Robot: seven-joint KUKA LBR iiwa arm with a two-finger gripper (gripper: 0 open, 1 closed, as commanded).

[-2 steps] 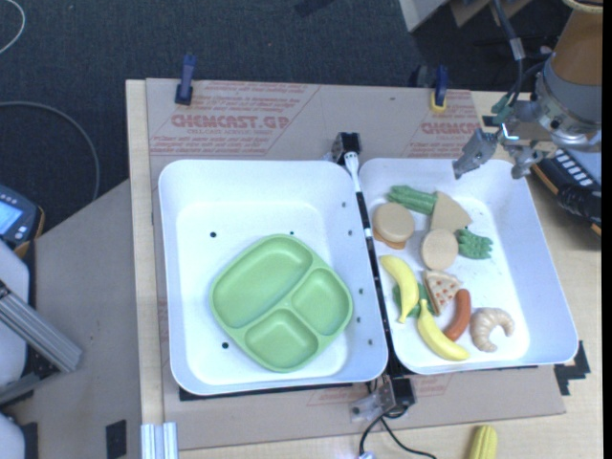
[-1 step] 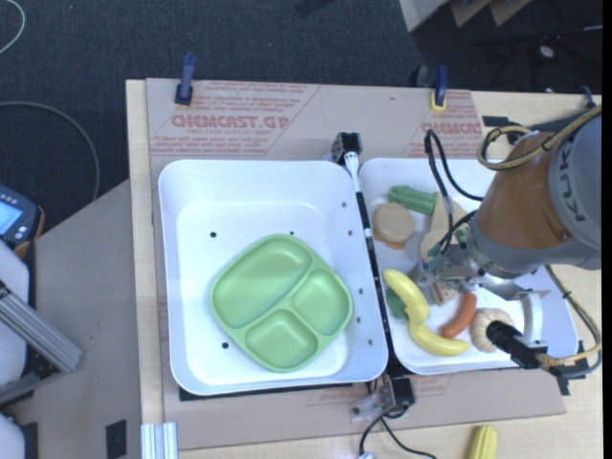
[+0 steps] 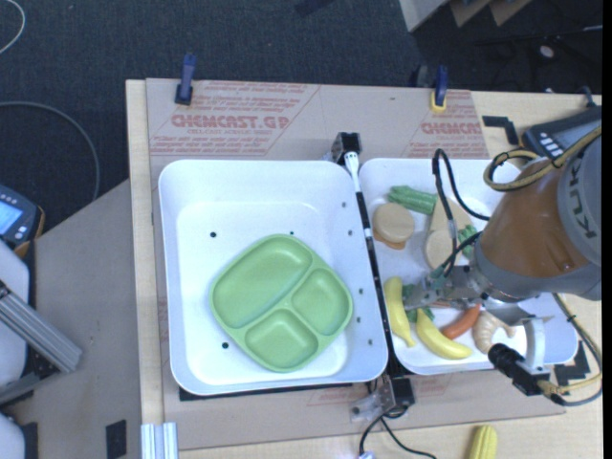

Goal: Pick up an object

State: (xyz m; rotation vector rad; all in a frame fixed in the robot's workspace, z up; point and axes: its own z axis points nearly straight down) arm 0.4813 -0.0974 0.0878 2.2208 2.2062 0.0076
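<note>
The hand is low in the right bin, among toy food; how far its fingers are parted, I cannot tell. Two bananas lie touching at its 6 o'clock, a carrot at 4 o'clock. A burger bun sits at 11 o'clock. At 9 o'clock, the left bin holds a green divided plate.

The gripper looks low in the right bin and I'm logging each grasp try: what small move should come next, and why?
Probably a short, straight descent. The gripper sits among the toy foods in the right bin, just above the two bananas with the carrot beside it. Nothing shows between its tips, so no lift seems due yet.
</note>
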